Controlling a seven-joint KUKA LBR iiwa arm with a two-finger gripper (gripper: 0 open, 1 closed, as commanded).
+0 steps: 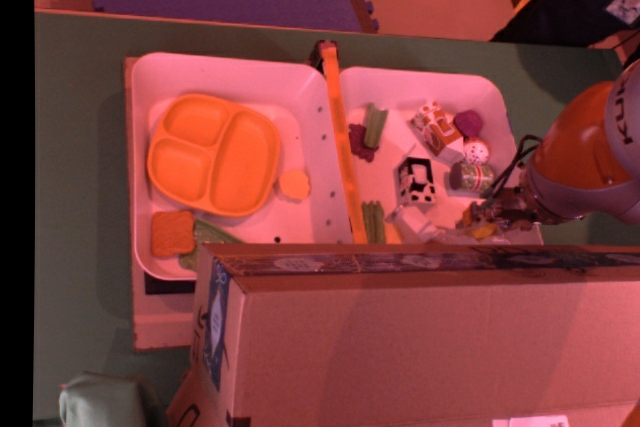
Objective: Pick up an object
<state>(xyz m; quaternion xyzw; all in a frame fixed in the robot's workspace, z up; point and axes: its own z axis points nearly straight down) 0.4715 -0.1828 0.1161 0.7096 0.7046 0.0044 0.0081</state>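
The gripper [487, 220] hangs low at the right bin's [490, 95] near right corner; its state cannot be told, as a cardboard box [420, 335] hides that edge. Just beside it stand a small can [470, 178], spotted ball [477, 151] and cow-patterned block [416, 183]. The left bin [145, 75] holds an orange divided plate [212, 155].

Two shallow white plastic bins are sitting side by side: the left bin [305, 130] and the right bin [400, 85]. One orange divided plastic plate [212, 155] is lying in the left bin, along with one small round orange piece [294, 183] and one square orange block [171, 234]. In the right bin, two green stick-shaped pieces are lying, one far [375, 125] and one near [373, 220], beside one black-and-white cube [417, 183], one small house-shaped box [437, 127], one white spotted ball [476, 152] and one small cylindrical can [470, 178].
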